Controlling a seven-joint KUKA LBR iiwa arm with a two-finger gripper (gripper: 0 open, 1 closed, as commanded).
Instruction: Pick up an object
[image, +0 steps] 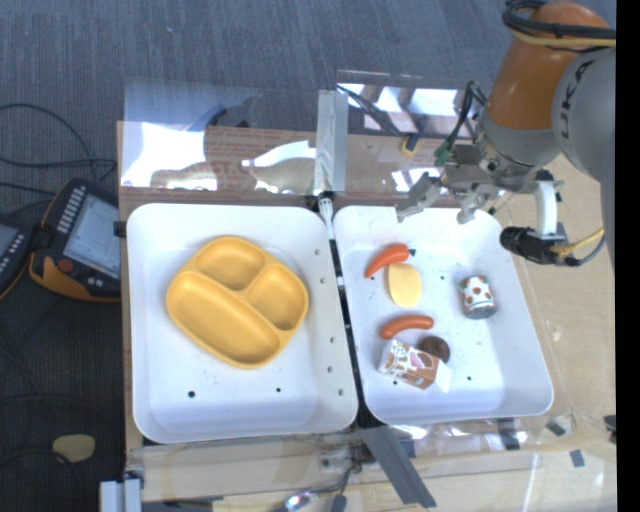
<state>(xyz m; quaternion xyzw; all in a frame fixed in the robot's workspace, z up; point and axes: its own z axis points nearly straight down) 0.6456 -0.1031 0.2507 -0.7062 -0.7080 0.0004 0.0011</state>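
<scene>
Hovering at the right bin's (520, 395) far rim, my gripper (440, 197) spread, grasping nothing; the can (478, 296) below looks rigid, slick — I'd pinch its sides.

From my station I see dark grey carpet (230, 45) with a fine ribbed weave covering the floor on the far side and down the left. On the left, a control pendant (72, 240) with an orange and black casing and a lit screen lies on that carpet, black cables (20, 330) curling from it toward the near edge. A small tan scrap (72, 447) sits on the carpet at near left. The bench top (585, 330) is pale wood, visible on the right. Along its far edge, shiny panels (215, 150) throw back bright white glare. Metal brackets (400, 470) run along the near edge.
</scene>
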